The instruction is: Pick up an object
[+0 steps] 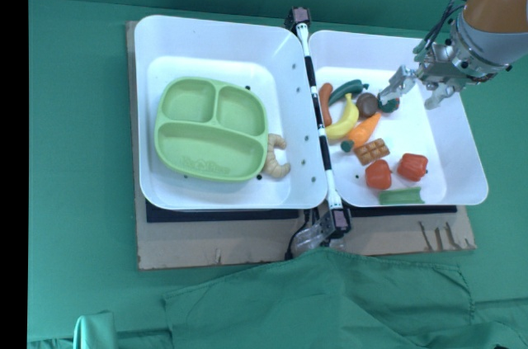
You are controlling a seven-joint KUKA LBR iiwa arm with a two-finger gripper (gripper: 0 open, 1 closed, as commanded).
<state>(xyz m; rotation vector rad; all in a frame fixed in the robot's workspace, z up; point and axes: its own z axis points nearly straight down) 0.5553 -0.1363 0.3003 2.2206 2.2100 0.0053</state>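
Poised over the far part of the right bin, the gripper hangs with its two fingers spread apart and nothing between them. One finger reaches toward the pile of toy food, the other points at the bare white floor of the bin.

Just beside the nearer finger sits a small dark green piece, touching or almost touching a brown round piece. Next to these, toward the divider between the bins, lie a banana, a carrot, a green cucumber and a red sausage, all crowded together. Closer to the bin's front edge rest a waffle, two red peppers and a green bean pod, each with some room around it.

The right side of that bin, under the arm, is bare floor up to the rim.

The left bin holds a green divided plate, with a croissant against its right edge.
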